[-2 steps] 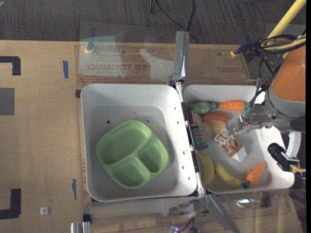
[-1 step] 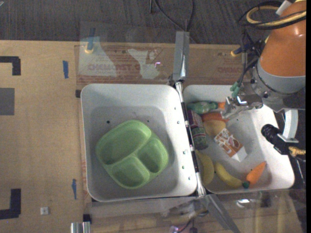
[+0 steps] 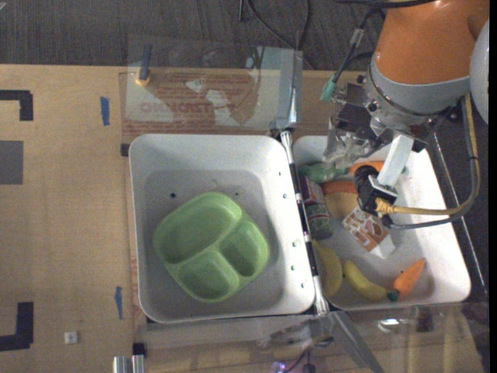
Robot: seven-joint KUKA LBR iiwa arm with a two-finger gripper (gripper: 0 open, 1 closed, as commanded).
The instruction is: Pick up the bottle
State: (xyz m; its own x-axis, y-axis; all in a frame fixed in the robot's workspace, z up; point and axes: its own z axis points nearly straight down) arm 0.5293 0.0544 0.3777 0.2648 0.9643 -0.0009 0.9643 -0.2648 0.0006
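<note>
White plastic twice over: two shallow bins side by side on a wooden bench, left bin (image 3: pixel 147 208) and right bin (image 3: pixel 443 231).

Counted from the one camera view: one green plate (image 3: pixel 211 245), one bottle (image 3: pixel 317 212), two bananas, one carrot (image 3: pixel 410 277), one small carton (image 3: pixel 366 228), one orange piece (image 3: pixel 339 186) too hidden to name.

In the left bin, just the plate, divided into three compartments, lying flat near the middle and turned at a slant.

In the right bin, all the rest. Bottle dark, with what looks like a green end, lying on its side along the bin's left wall, green end toward the far side. First banana (image 3: pixel 330 264) just beside the bottle's near end; second banana (image 3: pixel 365 280) beside the first, toward the near wall. Carrot near the near right corner, tilted. Carton about mid-bin, beside a yellow cable (image 3: pixel 435 207).

Arm (image 3: pixel 427 37) reaching in from the right, orange band above a grey wrist, angled down over the right bin's far left part. Gripper (image 3: pixel 342 150) hanging near the bottle's green end; whether released or clenched cannot be told, and nothing seen grasped.
</note>
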